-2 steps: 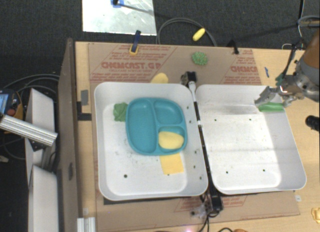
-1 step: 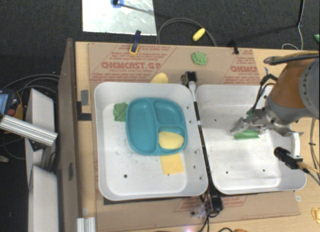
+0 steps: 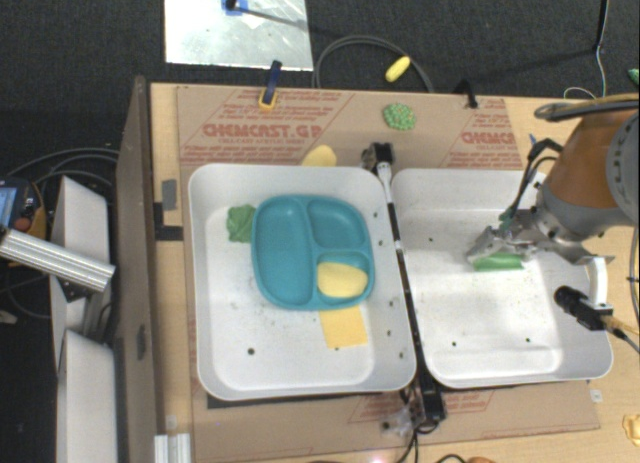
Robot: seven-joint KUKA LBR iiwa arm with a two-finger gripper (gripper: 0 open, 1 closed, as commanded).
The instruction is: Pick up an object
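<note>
The arm comes in from the right, its orange band (image 3: 590, 166) above the grey wrist, and the fingers (image 3: 497, 247) are down in the right bin (image 3: 500, 351), near its upper middle. They sit directly over a small green object (image 3: 499, 263), which lies flat on the bin floor just below the fingertips and touching or almost touching them. Whether the fingers are clenched on it or released cannot be told: the metal tips blur into the green piece, and it is not clearly seen between them.

To the left of the fingers, across the divider where the two bins meet, the left bin (image 3: 215, 351) holds a teal divided plate (image 3: 290, 251). A yellow rounded piece (image 3: 342, 278) rests in the plate's lower right compartment. A flat yellow square (image 3: 345, 328) lies on the bin floor just below the plate's edge, and a green leafy piece (image 3: 240, 222) touches the plate's far left rim.

Beyond the fingers, toward the top of the view, a green bumpy round item (image 3: 399, 116) sits on the counter (image 3: 250, 126) outside the bins, with a yellow item (image 3: 320, 157) at the left bin's back rim
</note>
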